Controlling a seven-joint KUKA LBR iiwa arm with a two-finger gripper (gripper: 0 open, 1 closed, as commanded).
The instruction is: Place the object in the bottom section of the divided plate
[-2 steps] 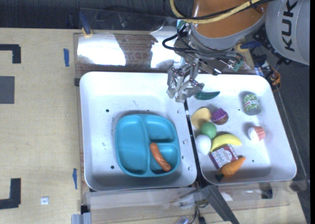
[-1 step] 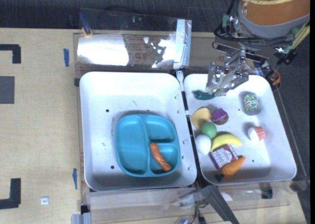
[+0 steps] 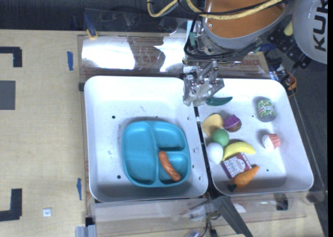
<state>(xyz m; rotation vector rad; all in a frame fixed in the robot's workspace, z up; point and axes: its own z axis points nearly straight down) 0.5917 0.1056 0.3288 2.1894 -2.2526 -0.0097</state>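
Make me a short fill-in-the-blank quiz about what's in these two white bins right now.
1. The blue divided plastic plate lies in the ____ white bin.
2. The long orange sausage-shaped toy lies on the ____.
3. The curved yellow toy banana lies in the ____ white bin.
4. The gripper hangs near the ____ edge of the bins.

Missing words: left; plate; right; far

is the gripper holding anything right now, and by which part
Cannot be told: the gripper hangs over the bins' shared edge beside a dark green item, with nothing clearly between its tips.

Orange hot dog (image 3: 169,166) lies slantwise in blue divided plate (image 3: 136,153) — bottom-right section.
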